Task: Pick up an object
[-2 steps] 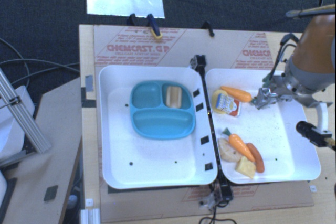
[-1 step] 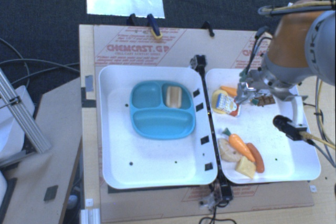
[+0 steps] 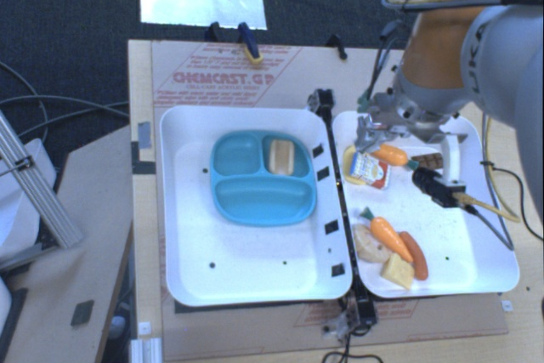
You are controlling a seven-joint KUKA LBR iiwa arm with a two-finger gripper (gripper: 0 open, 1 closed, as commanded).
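Orange carrot [image 3: 390,236], a sausage [image 3: 414,254], a cheese wedge [image 3: 396,271] and a cracker [image 3: 369,243] lie at the near end of the right bin [image 3: 484,268]. Farther back, a red-and-yellow packet [image 3: 368,170] and a second carrot [image 3: 392,155] sit right beneath the gripper [image 3: 367,135]. How wide its fingers stand I cannot tell. It looks poised to descend; next it must close squarely on one item.
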